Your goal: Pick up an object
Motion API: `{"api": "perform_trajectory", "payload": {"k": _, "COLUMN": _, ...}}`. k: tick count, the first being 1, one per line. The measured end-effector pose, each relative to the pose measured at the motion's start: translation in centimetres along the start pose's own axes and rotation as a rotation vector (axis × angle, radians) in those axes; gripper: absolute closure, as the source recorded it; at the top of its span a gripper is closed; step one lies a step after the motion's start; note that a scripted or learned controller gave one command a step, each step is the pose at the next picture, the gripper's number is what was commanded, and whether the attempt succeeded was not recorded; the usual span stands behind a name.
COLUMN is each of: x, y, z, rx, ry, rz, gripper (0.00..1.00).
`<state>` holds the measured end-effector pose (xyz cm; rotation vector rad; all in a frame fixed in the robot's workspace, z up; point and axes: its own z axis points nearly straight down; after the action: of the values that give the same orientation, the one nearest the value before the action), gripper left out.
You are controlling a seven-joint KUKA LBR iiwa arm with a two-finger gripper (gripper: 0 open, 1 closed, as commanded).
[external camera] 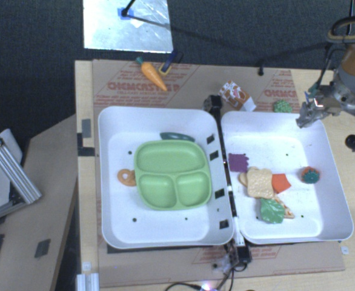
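Camera view, near to far. Surface (50, 180) is tan, with a printed cardboard sheet (183, 80) under two white bins side by side.

Left bin (114, 223): a green divided plate (172, 174) sits mid-bin, three compartments. A small tan ring-shaped piece (127, 177) lies just beside the plate's left edge. A dark green flat item (177, 137) pokes out at the plate's far edge, partly tucked under the rim.

Right bin (323, 223): pickable objects are clustered in its near-left part. Green leafy piece (272, 211) is nearest, touching a tan toast-shaped slice (259, 183). An orange square piece (280, 182) touches the toast on its right. A purple flat piece (238, 162) lies just beyond the toast, near the divider between the bins. A small round teal-and-red item (310, 174) sits apart from the cluster, towards the right wall.

Hand (311, 111) hovers over the far-right corner of the right bin, well apart from the cluster. Nothing seen between its fingers; cannot tell if they are apart or together at this resolution. Grey arm with orange band (353, 38) comes in from the right.

Beyond the bins on the cardboard: a red-and-white packet (234, 94), a small green lump (282, 107), a toy carrot (152, 75). Farthest: a shiny metal sheet (128, 16) on dark carpet.
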<state>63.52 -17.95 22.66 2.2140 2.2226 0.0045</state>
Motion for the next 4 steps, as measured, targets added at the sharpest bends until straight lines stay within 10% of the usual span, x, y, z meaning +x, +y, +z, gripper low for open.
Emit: {"api": "perform_trajectory", "payload": {"k": 4, "x": 18.5, "y": -5.9, "z": 0.3, "rx": 0.007, "ry": 0.003, "rz": -0.005, "gripper": 1.00}}
